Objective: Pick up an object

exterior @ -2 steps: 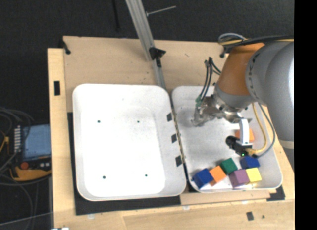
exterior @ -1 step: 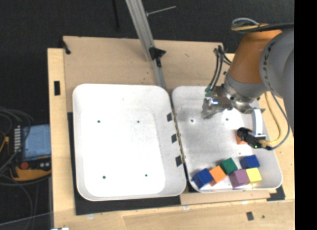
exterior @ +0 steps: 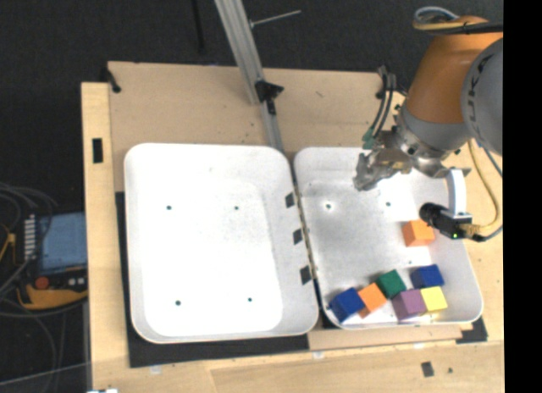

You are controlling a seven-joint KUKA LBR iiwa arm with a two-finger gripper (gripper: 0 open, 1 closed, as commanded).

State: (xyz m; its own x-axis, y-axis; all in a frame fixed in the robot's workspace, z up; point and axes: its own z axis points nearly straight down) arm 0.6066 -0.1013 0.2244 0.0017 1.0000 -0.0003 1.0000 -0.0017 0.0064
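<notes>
The hand (exterior: 371, 173) hangs over the far edge of the right bin (exterior: 339, 222); whether it is wide or narrow, I cannot tell. An orange block (exterior: 417, 232) sits by the bin's right edge. Along the near edge cluster six more blocks (blue (exterior: 346, 302), orange (exterior: 372, 296), green (exterior: 390, 282), purple (exterior: 410, 302), yellow (exterior: 434, 299), blue (exterior: 428, 276)). The left bin (exterior: 212, 239) adjoins it.

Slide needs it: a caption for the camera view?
Gripper hovers over the right bin, coloured blocks clustered at its near edge.
</notes>
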